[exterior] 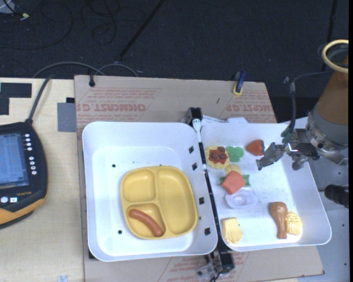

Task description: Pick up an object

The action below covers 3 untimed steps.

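Sitting at the far left of the desk (23, 239), a black-and-orange control pendant (12, 169) lies face up. Left bin (100, 216): a yellow divided plate (165, 192) with a sausage (145, 222) in its near compartment. Right bin (309, 192): pizza-like disc (217, 156) touching a green piece (235, 153), a red piece (255, 147) just right of that; an orange-red block (233, 182) above a pale clear lump (241, 200); a yellow corn piece (232, 230) at the near edge; a drumstick (278, 216) beside another yellow piece (293, 222). Tool (282, 153) hangs over the bin's far right, near the red piece, with nothing seen between its fingers; cannot tell whether they are apart or together.
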Available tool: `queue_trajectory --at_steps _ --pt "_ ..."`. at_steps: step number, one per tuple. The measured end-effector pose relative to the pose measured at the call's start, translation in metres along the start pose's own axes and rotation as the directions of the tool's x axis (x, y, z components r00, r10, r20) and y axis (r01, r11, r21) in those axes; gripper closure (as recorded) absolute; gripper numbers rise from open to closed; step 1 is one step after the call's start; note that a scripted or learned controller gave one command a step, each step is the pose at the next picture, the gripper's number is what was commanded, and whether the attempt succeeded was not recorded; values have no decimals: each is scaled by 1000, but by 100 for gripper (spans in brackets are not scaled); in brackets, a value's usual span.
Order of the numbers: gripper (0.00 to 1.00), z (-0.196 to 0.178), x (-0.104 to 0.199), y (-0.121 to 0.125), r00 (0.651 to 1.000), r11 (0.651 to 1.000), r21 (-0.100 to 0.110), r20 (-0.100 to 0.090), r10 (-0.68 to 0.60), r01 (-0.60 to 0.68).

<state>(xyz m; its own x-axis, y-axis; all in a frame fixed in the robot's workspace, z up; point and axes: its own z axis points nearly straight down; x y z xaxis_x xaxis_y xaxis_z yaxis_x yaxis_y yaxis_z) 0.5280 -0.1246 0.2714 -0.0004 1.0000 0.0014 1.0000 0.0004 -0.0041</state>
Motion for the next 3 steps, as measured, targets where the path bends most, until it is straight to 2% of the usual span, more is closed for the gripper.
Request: queue_trajectory --at_steps 1,2,3 --pt "100 -10 -1 0 1000 1000 2 -1 0 0" --pt "100 80 10 23 1000 1000 6 -1 -2 2" --pt "100 -107 45 -45 1000 1000 -17 0 -4 4"
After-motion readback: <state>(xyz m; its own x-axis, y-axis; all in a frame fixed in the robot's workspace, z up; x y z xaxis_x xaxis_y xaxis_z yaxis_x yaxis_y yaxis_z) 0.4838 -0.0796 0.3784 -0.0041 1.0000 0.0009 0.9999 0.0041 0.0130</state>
